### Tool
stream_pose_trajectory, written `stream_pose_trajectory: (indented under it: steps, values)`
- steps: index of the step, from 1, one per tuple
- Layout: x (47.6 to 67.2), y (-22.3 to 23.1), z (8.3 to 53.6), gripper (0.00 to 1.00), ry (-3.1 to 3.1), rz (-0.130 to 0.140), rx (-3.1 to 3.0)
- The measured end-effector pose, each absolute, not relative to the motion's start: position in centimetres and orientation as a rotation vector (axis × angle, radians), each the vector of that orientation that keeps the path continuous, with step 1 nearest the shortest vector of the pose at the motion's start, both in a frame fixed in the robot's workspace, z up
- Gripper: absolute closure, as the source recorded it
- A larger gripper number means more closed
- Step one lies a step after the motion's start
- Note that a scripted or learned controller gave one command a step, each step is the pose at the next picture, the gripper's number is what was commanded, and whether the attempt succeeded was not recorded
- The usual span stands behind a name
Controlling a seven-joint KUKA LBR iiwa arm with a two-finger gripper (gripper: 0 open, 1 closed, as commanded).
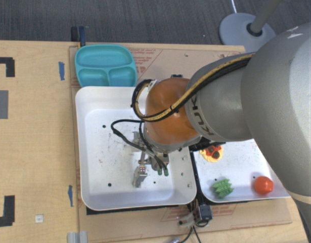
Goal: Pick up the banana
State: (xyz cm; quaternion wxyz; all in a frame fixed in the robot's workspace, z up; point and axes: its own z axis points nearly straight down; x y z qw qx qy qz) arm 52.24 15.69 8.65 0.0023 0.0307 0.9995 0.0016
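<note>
My gripper [151, 172] hangs over the middle of the left white bin [97, 135], just above its floor. Its fingers point down and toward the front, spread apart, and I see nothing between them. One finger is silver [140, 176], the other dark with a green tip [163, 169]. The orange wrist band and grey arm cover the bin's right part. A yellow-orange object [213, 153] peeks out from under the arm at the left edge of the right bin [243, 158]; most of it is hidden, so I cannot tell whether it is the banana.
A green leafy item [222, 187] and a red round fruit [263, 185] lie near the front of the right bin. A teal divided tray [105, 67] stands behind the left bin. Black cable loops from the wrist over the left bin.
</note>
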Motion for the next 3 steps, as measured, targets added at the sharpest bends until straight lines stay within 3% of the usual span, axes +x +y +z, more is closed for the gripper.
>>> stream_pose_trajectory:
  steps: [1, 2, 3]
  values:
    - [54.5, 22.7, 8.7, 0.0, 3.135, 0.008, -0.003]
    - [54.5, 22.7, 9.8, 1.0, 3.135, 0.011, -0.002]
    - [48.8, 22.4, 8.8, 1.0, 3.099, 0.003, -0.439]
